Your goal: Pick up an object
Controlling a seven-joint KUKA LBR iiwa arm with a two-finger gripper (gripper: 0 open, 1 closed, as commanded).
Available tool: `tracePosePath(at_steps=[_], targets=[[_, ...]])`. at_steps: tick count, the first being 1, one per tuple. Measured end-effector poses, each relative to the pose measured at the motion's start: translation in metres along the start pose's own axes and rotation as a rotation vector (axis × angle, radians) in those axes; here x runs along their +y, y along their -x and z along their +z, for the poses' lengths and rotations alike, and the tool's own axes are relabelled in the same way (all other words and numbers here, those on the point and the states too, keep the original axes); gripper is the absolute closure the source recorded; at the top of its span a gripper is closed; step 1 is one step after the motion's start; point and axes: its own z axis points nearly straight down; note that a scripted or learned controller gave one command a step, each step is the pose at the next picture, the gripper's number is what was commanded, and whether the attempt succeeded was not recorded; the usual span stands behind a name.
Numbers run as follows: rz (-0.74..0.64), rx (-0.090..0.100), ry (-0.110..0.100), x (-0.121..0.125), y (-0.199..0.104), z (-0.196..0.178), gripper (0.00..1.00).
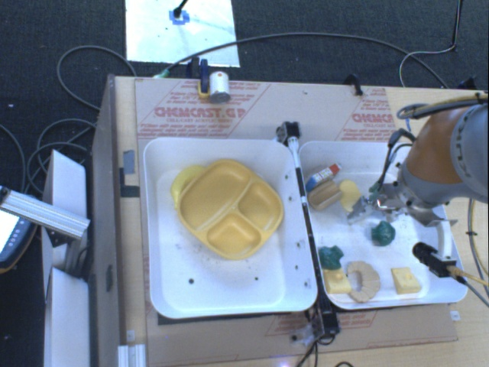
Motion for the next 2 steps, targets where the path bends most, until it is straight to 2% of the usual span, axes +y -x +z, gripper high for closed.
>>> tracePosePath(at_steps=[1,2], targets=[[0.003,-0.002,-0.001,-0.037,0.014,0.000,0.00],[0.002,-0.002,0.002,-0.037,0.014,-0.011,1.00]])
